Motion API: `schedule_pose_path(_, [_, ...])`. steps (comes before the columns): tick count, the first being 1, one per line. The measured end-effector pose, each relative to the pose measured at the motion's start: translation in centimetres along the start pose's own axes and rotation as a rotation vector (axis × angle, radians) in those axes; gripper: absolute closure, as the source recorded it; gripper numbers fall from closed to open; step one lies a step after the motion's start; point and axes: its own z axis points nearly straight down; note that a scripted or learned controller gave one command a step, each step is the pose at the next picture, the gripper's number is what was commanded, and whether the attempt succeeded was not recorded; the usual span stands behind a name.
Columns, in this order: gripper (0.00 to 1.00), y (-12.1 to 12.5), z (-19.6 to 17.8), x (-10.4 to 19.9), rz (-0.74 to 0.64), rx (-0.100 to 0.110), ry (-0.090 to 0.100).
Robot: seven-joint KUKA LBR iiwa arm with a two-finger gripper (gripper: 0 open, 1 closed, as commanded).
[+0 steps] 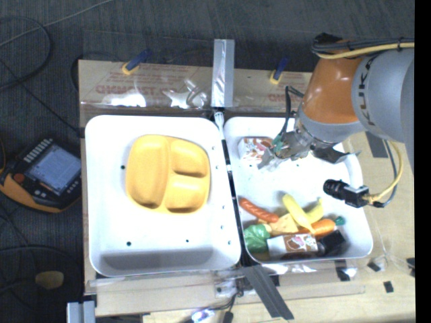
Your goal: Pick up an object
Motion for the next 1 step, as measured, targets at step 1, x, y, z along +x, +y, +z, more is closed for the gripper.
schedule_pose_path(1, [1.0,7.24,-0.96,2.55,0.174,0.001,0.0])
